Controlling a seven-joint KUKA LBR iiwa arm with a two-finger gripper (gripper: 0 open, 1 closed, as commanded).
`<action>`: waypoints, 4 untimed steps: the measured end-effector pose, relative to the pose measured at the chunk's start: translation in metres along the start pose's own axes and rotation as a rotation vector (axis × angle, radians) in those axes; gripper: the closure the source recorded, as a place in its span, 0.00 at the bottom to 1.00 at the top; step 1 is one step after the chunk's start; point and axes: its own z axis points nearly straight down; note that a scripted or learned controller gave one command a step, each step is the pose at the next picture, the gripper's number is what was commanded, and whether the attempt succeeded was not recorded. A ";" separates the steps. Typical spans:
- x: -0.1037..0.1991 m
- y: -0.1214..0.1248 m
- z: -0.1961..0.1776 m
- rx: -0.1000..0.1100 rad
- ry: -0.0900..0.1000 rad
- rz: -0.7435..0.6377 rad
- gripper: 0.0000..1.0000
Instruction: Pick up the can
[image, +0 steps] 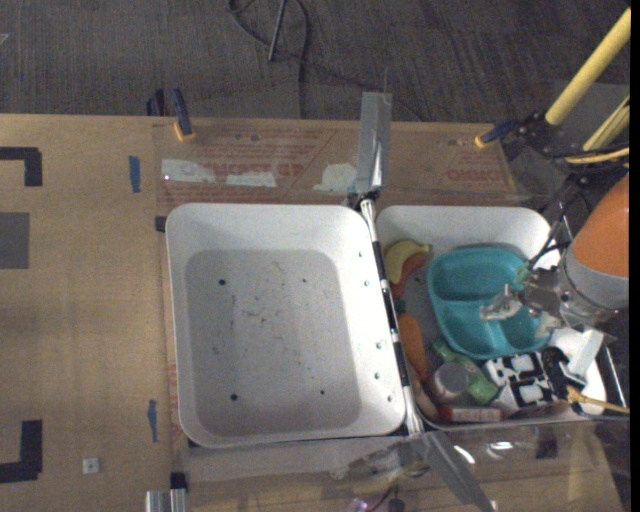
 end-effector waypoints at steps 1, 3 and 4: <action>0.014 0.000 -0.008 0.010 0.024 -0.016 1.00; 0.051 -0.016 0.009 0.009 -0.024 0.337 0.00; 0.052 -0.014 -0.003 0.006 -0.024 0.333 1.00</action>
